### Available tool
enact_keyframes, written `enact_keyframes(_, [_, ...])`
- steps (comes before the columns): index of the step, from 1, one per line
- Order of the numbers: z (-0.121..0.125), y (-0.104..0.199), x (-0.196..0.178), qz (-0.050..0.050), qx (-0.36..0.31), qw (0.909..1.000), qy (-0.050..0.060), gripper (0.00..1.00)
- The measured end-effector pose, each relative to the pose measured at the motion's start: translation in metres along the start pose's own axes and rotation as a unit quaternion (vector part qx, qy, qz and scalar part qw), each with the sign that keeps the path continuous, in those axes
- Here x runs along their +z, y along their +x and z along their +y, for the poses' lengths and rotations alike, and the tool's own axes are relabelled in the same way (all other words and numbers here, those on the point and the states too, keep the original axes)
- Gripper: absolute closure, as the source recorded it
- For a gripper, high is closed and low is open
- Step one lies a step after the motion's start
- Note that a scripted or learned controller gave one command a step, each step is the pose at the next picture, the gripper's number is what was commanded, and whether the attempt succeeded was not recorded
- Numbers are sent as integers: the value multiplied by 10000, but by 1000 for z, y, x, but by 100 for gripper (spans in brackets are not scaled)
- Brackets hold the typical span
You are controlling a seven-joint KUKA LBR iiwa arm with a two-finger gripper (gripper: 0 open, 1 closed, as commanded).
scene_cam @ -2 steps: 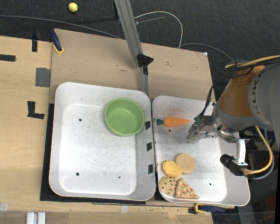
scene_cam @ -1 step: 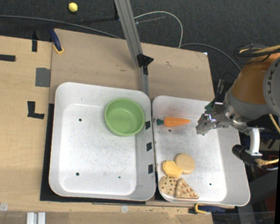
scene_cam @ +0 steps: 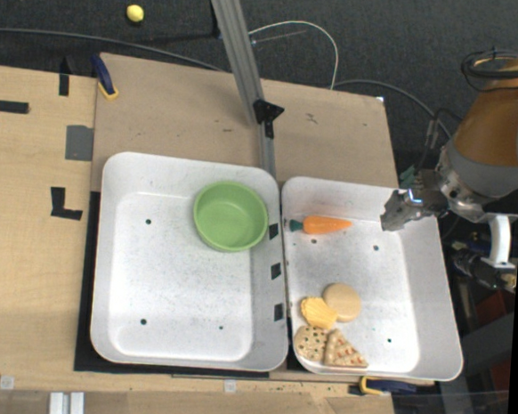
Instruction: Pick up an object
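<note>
An orange carrot [scene_cam: 325,225] lies near the back left of the right bin [scene_cam: 413,285]. At that bin's front left a beige round bun [scene_cam: 342,301], a yellow piece [scene_cam: 317,314], a round cracker [scene_cam: 310,342] and a pizza slice [scene_cam: 344,351] are bunched together. A green bowl [scene_cam: 231,215] stands in the back right of the left bin [scene_cam: 147,273]. My gripper [scene_cam: 400,210] hangs over the right bin's back right corner, well right of the carrot, with nothing seen in it.
A grey pole [scene_cam: 240,53] slants down from the top to the gap between the bins. A yellow ball [scene_cam: 135,12] lies on the dark floor at the back. Cables run behind the bench. The wooden bench top [scene_cam: 25,228] stretches left.
</note>
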State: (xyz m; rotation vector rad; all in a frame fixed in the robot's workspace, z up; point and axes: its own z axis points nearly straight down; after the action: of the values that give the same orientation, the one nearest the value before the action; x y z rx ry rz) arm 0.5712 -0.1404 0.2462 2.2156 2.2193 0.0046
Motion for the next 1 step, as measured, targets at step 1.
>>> enact_keyframes(1, [1,0,-40,4,0,10000,14,100])
